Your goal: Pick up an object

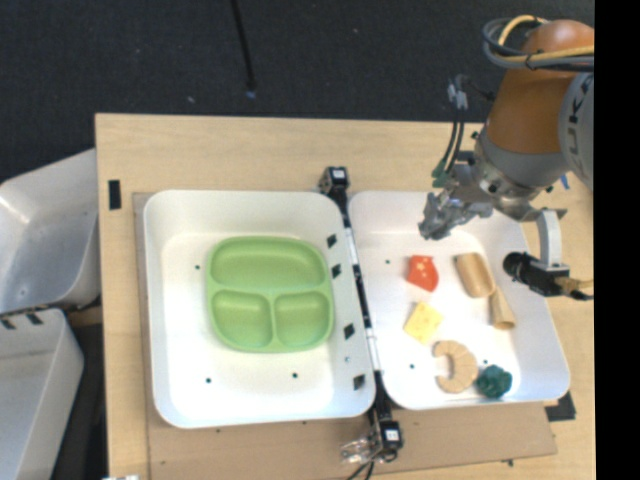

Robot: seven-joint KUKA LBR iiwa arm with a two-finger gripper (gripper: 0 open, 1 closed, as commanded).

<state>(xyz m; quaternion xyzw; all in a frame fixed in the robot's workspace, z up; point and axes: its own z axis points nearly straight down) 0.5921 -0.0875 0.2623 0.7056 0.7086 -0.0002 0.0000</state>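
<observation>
Your candidates for the pick all lie in the right bin (pixel 395 218). Nearest the hand is a red block (pixel 423 272), sitting just below and slightly left of it. Below that block you have a yellow block (pixel 423 321), tilted on a corner. To the right of the red block lies a tan wooden cylinder (pixel 473 274), and a second, thinner wooden peg (pixel 500 309) rests just beside its lower end. Toward the near edge of the bin you will find a crescent-shaped wooden piece (pixel 456 366), with a dark green lumpy object (pixel 493 380) touching or almost touching its right tip.

The hand (pixel 438 221) hangs over the upper part of the right bin, above the red block and apart from it. It carries nothing that you can see, and you cannot tell from this angle how its tips are set. The arm (pixel 530 108) comes in from the right, its orange band showing above the wrist.

In the left bin (pixel 165 268) lies a green divided plate (pixel 269 292), with one long compartment at the top and two smaller ones below. Both bins sit side by side on the pale wooden desk (pixel 200 148).
</observation>
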